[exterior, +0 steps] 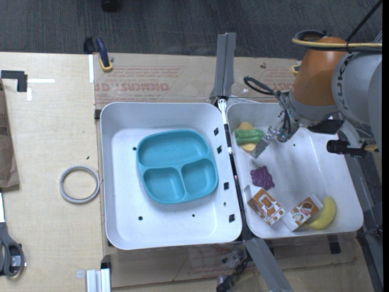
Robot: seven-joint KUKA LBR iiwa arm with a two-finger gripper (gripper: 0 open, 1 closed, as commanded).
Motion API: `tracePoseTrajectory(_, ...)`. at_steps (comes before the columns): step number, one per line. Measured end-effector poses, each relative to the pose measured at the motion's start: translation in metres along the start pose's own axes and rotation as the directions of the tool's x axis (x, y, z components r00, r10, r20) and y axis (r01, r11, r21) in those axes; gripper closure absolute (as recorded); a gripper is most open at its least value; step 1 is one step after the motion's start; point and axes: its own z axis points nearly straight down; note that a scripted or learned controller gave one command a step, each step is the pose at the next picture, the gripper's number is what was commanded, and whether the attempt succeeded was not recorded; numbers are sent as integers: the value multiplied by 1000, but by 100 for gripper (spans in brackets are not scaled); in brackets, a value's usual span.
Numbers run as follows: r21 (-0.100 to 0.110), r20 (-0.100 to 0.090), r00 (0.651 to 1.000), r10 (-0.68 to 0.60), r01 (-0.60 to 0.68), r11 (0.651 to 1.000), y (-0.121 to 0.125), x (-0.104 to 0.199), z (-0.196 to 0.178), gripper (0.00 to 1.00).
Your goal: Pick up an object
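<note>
Nearest the lens, along the front edge of the right bin, lie two small brown-and-white cartons: one carton near the bin's front left corner, the other carton just to its right, touching a yellow banana that curves up toward the right wall. Behind the first carton sits a purple bunch of grapes, apart from both cartons. Farther back, close to the bin's left wall, a green vegetable-shaped toy lies touching a pale yellow piece just behind it.

Over that back part of the right bin hangs the pincer, slanted down and to the left from the grey arm with its orange band. Its tip sits just beside the green toy's right end; whether its fingers are apart or together cannot be told, and nothing can be seen between them.

At left, the other white bin holds a blue divided plate, lying flat near the middle. On the counter to the left of that bin rests a grey ring, well apart from it, and scissors lie at the counter's near left edge.
</note>
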Motion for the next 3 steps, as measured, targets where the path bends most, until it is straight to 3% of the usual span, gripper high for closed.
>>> tracePoseTrajectory(1,-1,2,997,74,-74,997,-46,-4,-80,0)
tracePoseTrajectory(2,1,-3,1000,-25,25,1000,-31,35,-2,0)
tracePoseTrajectory(3,0,1,996,86,-86,996,16,0,0,0)
